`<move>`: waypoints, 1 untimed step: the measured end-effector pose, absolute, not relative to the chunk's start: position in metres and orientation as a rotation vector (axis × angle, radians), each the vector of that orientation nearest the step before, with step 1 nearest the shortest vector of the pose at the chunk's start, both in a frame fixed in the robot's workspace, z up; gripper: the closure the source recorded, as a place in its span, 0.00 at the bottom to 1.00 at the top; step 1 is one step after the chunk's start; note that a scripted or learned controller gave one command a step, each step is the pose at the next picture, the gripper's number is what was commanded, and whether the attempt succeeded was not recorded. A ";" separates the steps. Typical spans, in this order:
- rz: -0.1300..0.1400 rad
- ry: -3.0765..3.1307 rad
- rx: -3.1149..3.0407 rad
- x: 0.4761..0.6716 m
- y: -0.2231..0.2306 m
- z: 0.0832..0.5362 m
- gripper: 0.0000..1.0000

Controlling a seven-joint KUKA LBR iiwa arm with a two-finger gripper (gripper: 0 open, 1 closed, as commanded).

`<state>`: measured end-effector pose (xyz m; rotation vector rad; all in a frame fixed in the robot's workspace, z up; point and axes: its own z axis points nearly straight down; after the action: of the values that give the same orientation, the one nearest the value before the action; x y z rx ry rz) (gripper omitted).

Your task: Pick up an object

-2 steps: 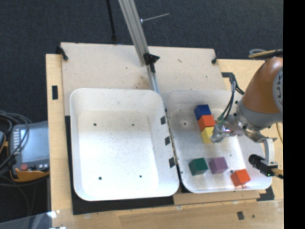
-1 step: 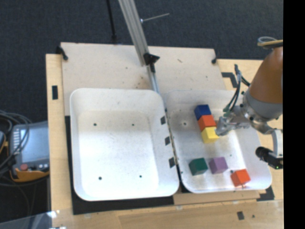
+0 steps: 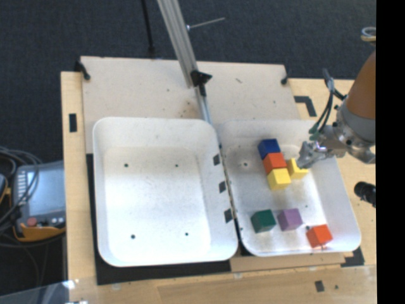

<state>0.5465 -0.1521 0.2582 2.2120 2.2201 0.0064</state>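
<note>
The right bin (image 3: 335,189) holds several small blocks. A blue block (image 3: 269,147), an orange block (image 3: 274,162) and a yellow block (image 3: 279,178) lie in a row near its middle. A second, smaller yellow block (image 3: 297,168) sits just right of that row, directly at the tip of my gripper (image 3: 306,156), which comes in from the right. Whether the gripper touches or holds this block is unclear. Toward the front edge lie a green block (image 3: 263,220), a purple block (image 3: 290,218) and a red-orange block (image 3: 319,235).
The left bin (image 3: 104,170) stands beside the right one, their walls meeting at a ridge (image 3: 226,189). A slanted metal pole (image 3: 180,37) rises behind the bins. A device with cables (image 3: 35,198) sits off the bench's left side.
</note>
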 end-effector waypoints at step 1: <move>0.000 2.228 2.214 0.534 -0.101 0.246 1.00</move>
<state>0.5337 -0.1008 0.2463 2.2144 2.2280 0.0005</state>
